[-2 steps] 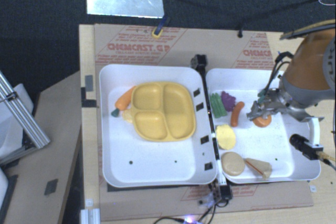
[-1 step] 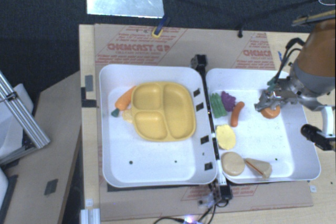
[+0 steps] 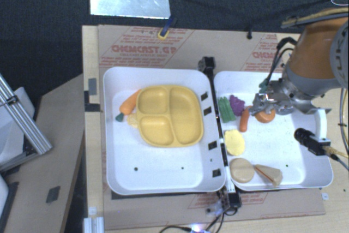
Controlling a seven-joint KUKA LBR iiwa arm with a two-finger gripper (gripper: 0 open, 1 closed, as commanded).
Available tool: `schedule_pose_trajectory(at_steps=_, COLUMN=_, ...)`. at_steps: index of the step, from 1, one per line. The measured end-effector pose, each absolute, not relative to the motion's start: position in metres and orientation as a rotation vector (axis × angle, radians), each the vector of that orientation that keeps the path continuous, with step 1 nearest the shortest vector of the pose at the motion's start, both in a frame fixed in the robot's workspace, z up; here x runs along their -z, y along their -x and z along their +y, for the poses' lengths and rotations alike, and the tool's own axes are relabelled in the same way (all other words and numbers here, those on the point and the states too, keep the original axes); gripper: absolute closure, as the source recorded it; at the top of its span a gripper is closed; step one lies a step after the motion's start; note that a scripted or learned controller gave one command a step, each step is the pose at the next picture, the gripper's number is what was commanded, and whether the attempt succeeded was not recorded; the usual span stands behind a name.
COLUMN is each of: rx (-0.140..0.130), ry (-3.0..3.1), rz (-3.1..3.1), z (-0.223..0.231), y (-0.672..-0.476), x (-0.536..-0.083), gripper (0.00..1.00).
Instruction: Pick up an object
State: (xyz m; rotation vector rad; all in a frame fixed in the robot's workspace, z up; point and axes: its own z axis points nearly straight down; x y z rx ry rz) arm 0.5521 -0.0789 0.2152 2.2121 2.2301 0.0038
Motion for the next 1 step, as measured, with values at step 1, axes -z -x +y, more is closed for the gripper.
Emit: schedule_pose_trajectory(at_steps=1, rx=-0.003, ry=-2.217, rz=2.223, z=-0.0855, y=-0.5514, x=-0.2336, gripper=1.00)
